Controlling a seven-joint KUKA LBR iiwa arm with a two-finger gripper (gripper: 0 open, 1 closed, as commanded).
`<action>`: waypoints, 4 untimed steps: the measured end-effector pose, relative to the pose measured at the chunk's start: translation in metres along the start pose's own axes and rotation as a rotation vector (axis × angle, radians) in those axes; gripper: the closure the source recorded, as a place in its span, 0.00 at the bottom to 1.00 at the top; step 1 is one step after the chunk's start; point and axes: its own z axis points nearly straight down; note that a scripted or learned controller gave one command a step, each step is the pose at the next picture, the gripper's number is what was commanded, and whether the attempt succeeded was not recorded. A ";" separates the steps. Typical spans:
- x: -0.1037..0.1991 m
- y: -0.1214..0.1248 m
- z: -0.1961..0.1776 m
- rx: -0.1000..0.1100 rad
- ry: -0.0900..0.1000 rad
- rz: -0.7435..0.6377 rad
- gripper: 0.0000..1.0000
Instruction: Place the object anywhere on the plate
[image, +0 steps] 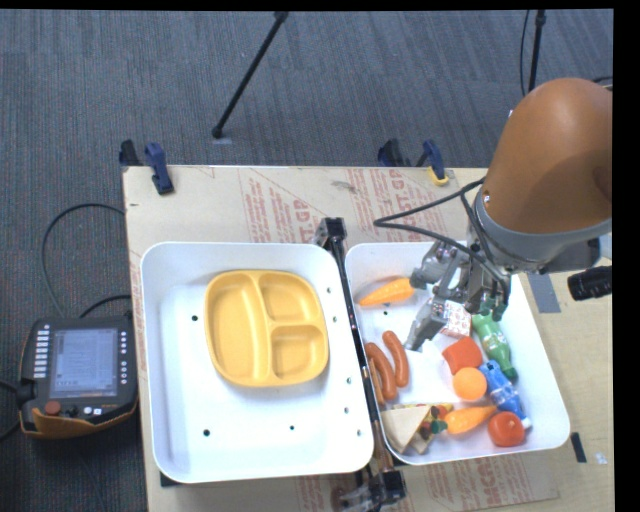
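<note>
Hovering over the right bin (553, 400), the gripper (432, 322) is spreading its fingers above bare floor, pinching nothing, likely choosing among the toy foods crowding five o'clock. The yellow plate (267, 327) is waiting at nine o'clock in the left bin (170, 400).

A pendant (78, 375) lies left of the worktop (240, 195), blue clamps (158, 167) on its far edge.

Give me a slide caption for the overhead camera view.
Gripper hovers over toy food in the right bin; yellow plate waits in the left bin.
</note>
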 end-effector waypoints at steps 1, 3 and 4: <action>0.000 0.000 0.000 0.000 0.000 0.000 0.00; 0.000 0.000 0.000 0.000 0.000 0.000 0.00; 0.000 0.000 0.000 0.000 0.000 0.000 0.00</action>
